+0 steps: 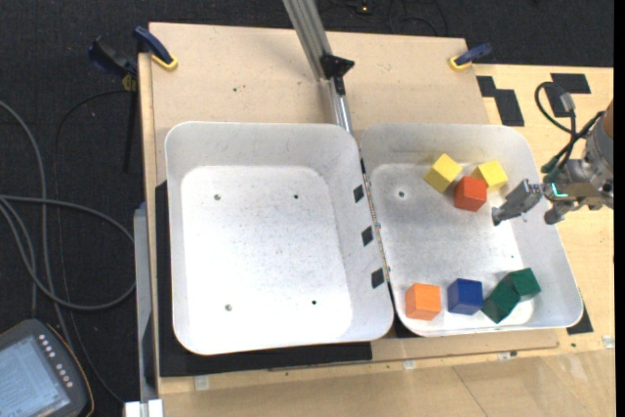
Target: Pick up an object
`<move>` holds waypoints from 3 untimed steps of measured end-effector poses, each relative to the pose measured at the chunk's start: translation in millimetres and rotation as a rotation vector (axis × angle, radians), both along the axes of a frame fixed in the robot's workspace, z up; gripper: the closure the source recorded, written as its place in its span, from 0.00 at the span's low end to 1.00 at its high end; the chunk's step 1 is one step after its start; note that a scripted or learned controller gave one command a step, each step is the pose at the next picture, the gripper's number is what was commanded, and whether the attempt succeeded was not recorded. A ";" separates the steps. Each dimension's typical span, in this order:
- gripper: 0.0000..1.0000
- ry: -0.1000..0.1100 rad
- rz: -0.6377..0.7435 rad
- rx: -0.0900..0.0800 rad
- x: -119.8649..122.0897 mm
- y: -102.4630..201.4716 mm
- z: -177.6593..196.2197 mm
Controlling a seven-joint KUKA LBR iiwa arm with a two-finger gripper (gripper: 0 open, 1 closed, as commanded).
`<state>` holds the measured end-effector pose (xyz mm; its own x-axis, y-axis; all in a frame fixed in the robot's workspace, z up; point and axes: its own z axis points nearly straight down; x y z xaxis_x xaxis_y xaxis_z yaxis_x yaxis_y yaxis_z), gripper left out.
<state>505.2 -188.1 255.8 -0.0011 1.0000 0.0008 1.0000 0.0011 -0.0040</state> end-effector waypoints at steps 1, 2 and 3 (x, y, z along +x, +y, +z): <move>0.00 -0.004 -0.001 -0.001 0.8 0.1 2.1; 0.00 0.000 -0.002 0.000 -5.3 -2.5 -43.2; 0.00 0.002 -0.004 0.001 -10.3 -9.4 -103.3</move>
<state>494.9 -197.5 152.5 0.0025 1.0000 0.0018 1.0000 -0.0025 -0.0063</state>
